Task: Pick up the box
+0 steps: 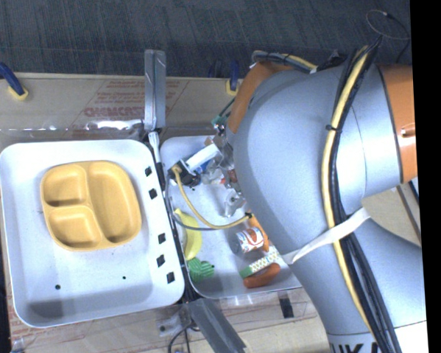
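Landmark: right bin (211,287), white, shallow, smooth plastic.
Claw (219,172): low over far half of right bin; opening and contents, cannot tell.
Box (263,267): small, orange-red, printed card, flat-sided; near-right part of right bin, beside striped can (250,240).
Neighbours: banana (192,240) and green toy (201,269) on bin's left side.
Step advice: centre over box, align with its long sides, avoid can.
Left of right bin: yellow divided tray (91,203), glossy, rounded.

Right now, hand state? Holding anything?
Hand: down in the right bin, mostly hidden by the arm; open or shut cannot be told, nor any hold.
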Available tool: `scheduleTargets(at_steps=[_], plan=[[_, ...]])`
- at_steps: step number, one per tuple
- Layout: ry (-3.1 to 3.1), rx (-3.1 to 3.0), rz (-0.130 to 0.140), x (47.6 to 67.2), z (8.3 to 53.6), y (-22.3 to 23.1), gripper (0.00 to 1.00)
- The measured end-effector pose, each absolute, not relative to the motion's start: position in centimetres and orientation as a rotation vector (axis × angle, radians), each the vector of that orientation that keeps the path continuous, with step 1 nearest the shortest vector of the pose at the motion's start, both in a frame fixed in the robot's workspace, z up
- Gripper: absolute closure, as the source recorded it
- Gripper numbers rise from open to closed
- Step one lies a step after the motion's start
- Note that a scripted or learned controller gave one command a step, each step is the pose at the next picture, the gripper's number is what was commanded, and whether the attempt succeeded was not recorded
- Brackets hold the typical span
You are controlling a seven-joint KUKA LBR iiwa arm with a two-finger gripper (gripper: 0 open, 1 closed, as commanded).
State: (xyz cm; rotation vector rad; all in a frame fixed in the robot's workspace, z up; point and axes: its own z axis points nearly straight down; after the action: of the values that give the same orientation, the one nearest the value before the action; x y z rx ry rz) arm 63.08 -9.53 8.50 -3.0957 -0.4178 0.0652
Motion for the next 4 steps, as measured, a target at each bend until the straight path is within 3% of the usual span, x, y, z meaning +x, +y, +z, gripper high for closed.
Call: scheduleTargets(at_steps=[1, 2, 3, 4], plan=[[-0.418, -3.097, 0.059, 63.2, 8.6, -9.6, 0.0], [-0.44, -3.1, 0.022, 63.9, 10.0, -9.1, 1.0], [-0.324, -3.122, 0.001, 63.5, 21.6, -8.9, 1.0], [-0.324, -3.122, 0.002, 63.5, 21.6, -8.9, 0.0]])
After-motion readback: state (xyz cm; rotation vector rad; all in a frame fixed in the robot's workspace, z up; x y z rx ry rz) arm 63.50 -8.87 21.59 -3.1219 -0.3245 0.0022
